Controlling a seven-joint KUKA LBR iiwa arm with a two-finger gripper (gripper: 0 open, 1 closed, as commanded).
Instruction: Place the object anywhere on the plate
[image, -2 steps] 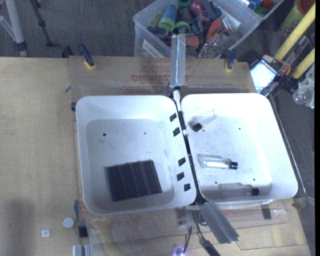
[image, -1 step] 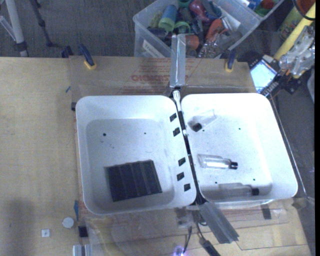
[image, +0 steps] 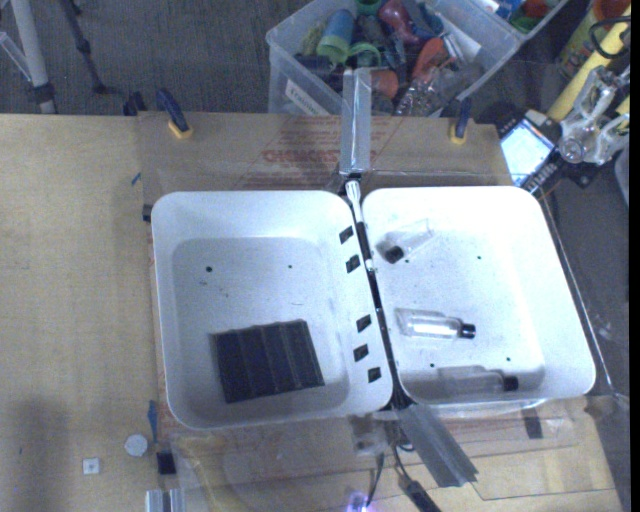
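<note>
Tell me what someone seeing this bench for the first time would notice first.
Probably the dark ribbed plate, lying flat in the near part of the left bin, sharp against the white. Next, the right bin holds three clear bottles with black caps: one near its far left, one mid-bin, one against the near wall. Behind the bins sits a tub of colourful clutter.

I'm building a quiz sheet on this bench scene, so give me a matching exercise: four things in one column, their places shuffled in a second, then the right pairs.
Things:
1. dark ribbed plate
2. clear bottle with black cap
3. clear bin of colourful toys
4. small round disc

Places:
A. on the bench behind both bins
B. left bin, front part
C. right bin, around the middle
D. on the bench, off the left bin's front left corner

Pairs: 1-B, 2-C, 3-A, 4-D
</note>
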